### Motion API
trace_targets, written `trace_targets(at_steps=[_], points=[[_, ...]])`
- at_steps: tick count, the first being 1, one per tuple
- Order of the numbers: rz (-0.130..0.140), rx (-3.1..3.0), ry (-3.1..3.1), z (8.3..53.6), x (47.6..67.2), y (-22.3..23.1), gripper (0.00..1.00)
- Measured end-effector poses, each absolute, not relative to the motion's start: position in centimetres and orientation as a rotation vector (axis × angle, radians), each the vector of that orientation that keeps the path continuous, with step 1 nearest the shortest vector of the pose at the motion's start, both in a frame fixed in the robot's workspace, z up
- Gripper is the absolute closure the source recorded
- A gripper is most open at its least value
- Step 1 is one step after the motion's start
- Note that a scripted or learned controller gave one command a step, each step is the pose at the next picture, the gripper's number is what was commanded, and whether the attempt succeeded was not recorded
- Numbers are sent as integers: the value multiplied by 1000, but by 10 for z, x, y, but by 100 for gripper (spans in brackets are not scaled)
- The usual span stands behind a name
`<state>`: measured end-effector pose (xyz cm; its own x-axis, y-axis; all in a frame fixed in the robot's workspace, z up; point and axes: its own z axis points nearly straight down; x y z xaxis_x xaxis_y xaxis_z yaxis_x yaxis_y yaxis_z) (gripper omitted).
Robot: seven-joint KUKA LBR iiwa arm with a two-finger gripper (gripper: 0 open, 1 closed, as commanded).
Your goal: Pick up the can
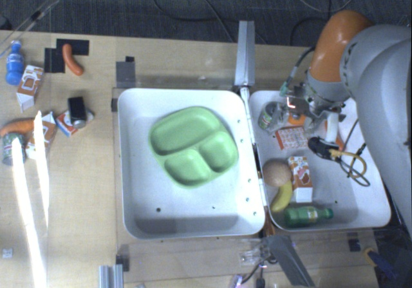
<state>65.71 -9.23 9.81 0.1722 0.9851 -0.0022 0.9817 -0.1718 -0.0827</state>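
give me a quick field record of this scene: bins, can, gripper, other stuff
left bin: holds a green divided plate
right bin: holds the can and loose items
can: silver, far left corner of right bin
gripper: just right of the can, finger state unclear
other items: red carton, small carton, round brown item, banana, green bottle
task state: can not seen held
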Motion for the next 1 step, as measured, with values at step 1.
trace_targets(at_steps=[1], points=[[-4, -2589, -1783, 184, 648, -64, 0]])
